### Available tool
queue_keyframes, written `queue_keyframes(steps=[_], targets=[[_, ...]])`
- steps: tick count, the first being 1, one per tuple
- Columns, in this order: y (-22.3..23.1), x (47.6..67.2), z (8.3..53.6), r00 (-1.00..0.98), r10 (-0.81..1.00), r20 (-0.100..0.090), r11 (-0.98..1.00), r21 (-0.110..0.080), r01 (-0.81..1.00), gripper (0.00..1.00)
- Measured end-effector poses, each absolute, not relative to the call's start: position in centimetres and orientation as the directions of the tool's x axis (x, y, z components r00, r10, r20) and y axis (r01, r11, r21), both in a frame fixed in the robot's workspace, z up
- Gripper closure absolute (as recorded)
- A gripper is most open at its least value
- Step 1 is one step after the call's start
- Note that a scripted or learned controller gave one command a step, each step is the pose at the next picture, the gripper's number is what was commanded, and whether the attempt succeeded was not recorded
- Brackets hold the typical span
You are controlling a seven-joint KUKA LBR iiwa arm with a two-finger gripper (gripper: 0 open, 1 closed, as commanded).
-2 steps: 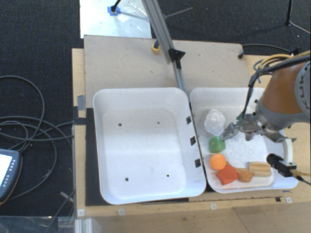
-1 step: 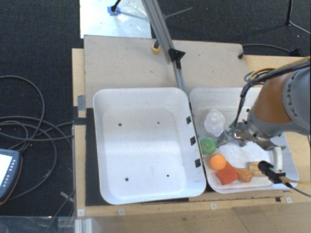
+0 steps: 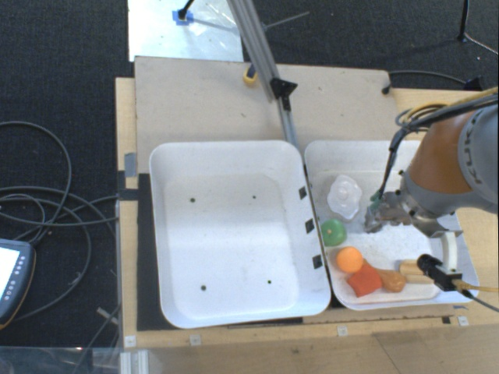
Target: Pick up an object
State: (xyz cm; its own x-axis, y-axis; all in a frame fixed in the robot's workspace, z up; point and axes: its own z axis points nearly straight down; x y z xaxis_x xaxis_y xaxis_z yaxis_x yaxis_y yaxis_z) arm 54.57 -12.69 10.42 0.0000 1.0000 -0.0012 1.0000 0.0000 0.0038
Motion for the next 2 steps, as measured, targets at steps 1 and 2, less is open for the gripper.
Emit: queue_keyframes(steps=[1,2], targets=[[-12.3,54.7,14.8,-0.005,1.0,-0.001,0.005,0.005,1.0,1.0],[-11.8,55.4,21.0,-0.007,1.0,-0.002,0.007,0.009,1.0,1.0]])
